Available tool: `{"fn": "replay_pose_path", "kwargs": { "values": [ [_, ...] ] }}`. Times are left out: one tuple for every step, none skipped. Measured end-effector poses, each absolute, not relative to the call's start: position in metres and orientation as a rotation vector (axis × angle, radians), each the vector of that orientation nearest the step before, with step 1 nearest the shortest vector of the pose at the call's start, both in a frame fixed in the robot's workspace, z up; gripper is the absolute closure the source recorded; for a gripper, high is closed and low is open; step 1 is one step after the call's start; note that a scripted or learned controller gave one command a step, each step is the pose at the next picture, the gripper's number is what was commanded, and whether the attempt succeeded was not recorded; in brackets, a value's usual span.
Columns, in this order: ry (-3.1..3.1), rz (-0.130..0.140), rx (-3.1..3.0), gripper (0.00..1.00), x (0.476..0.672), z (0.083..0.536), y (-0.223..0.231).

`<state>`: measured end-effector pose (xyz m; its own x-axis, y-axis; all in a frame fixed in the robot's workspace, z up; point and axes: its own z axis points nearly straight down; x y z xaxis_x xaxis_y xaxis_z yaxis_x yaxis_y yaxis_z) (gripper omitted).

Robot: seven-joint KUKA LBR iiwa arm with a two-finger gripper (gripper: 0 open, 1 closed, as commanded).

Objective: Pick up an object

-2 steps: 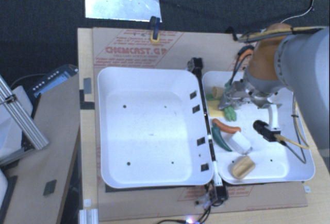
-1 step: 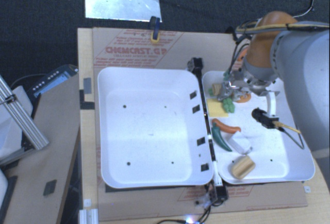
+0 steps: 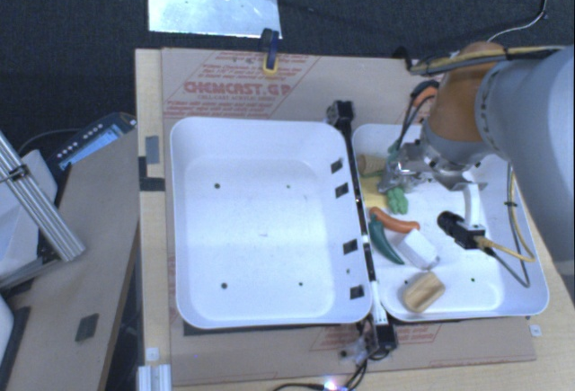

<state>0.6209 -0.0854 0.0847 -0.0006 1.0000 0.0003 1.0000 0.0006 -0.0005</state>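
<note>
The gripper point(image 3: 397, 175), its grasp state impossible to tell, hangs over a small green toy point(image 3: 396, 199) near the right bin's point(image 3: 530, 290) left wall, probably light and soft, best pinched across its middle.

**Colours on the bench**

Both bins white: left bin point(image 3: 260, 227), right bin point(image 3: 503, 290). In the right bin, clustered toward 9 o'clock: light green piece point(image 3: 397, 199), orange strip point(image 3: 395, 220), dark green pepper shape point(image 3: 385, 242), white block point(image 3: 419, 248), tan bread-like block point(image 3: 422, 291) at 7 o'clock. Arm point(image 3: 530, 111) grey, orange band point(image 3: 454, 97). Cardboard point(image 3: 238, 85) tan, red lettering.
</note>
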Motion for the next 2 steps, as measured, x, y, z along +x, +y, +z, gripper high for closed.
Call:
{"fn": "replay_pose_path", "kwargs": {
  "values": [
    [-2.23, -0.004, -2.219, 1.0, 0.65, 0.085, -0.092],
    [-2.219, 0.001, -2.221, 1.0, 0.566, 0.085, -0.09]
  ]
}}
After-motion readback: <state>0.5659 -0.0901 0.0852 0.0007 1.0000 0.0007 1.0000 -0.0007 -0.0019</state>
